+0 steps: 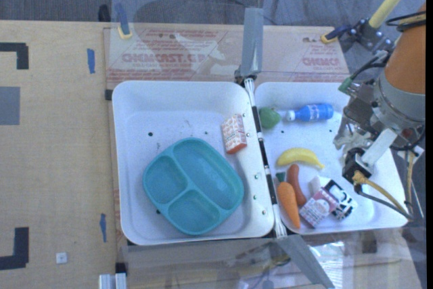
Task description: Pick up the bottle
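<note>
Bottle [311,112] lies on its side near the right bin's [304,93] far wall, with bare floor towards the banana [300,158]. Gripper [346,135] hangs just beside its base; whether open or closed cannot be told.

You can see red block lettering on the cardboard sheet [169,54] behind the left bin [135,145], and again behind the right bin [304,139], but it is too faint and blurred to spell out. The red-and-white carton [234,133], the pink packet [315,209] and the bottle [312,112] carry print too small for you to read.
</note>
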Robot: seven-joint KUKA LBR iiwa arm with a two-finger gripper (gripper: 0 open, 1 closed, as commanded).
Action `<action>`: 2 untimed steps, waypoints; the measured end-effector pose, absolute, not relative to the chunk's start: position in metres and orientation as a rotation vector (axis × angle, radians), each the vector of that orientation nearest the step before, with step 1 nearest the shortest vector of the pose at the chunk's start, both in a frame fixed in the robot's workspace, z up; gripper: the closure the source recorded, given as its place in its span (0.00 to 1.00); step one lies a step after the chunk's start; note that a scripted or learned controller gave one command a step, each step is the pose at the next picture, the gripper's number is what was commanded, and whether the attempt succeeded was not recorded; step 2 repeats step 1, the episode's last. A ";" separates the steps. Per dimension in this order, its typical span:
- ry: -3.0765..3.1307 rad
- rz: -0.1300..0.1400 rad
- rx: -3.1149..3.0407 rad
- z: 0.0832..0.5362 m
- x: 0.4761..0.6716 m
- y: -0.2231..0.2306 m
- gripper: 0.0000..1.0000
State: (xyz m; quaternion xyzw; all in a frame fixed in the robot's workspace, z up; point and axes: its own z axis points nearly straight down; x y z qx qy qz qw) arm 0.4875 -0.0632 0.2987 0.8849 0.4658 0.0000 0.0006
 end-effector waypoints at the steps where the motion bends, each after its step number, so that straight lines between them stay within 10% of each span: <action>1: 0.850 -0.002 3.024 0.304 0.480 -0.042 1.00; 2: 0.850 -0.002 3.024 0.304 0.480 -0.042 1.00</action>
